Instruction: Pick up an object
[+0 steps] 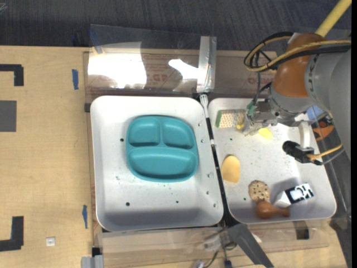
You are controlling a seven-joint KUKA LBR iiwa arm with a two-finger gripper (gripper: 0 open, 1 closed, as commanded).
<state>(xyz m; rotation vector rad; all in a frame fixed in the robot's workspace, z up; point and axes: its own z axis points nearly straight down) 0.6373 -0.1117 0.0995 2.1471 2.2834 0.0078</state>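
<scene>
You are looking down on a light wooden bench top [44, 149] that fills the left half of the view, marked with black tape corners [14, 74] near its left edge and short strips of blue tape [75, 79] beside the bins. Beyond the bench's far edge lies a dark blue-grey carpeted floor [167, 7]. A clear plastic sheet [145, 66] stands along the far edge and catches a bright glare from overhead light. A yellow pole [334, 13] slants across the top right corner.
</scene>
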